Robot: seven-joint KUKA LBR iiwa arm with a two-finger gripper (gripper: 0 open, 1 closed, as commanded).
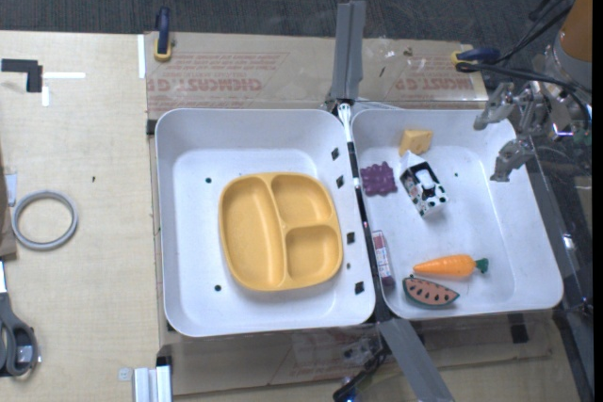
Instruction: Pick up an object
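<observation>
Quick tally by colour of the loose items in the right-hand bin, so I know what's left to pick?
Orange: 1, the carrot
Yellow: 1, the cheese wedge
Purple: 1, the grape bunch
Red and green: 1, the watermelon slice
Black and white: 1, the small toy
Dark red: 1, the thin item by the left wall
Total: 6

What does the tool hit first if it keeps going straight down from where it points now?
Probably the bare white floor of the right bin near its far-right corner. The tool hangs there, clear of the cheese wedge and cow toy. Depth is unclear, so it could clip the rim.
</observation>
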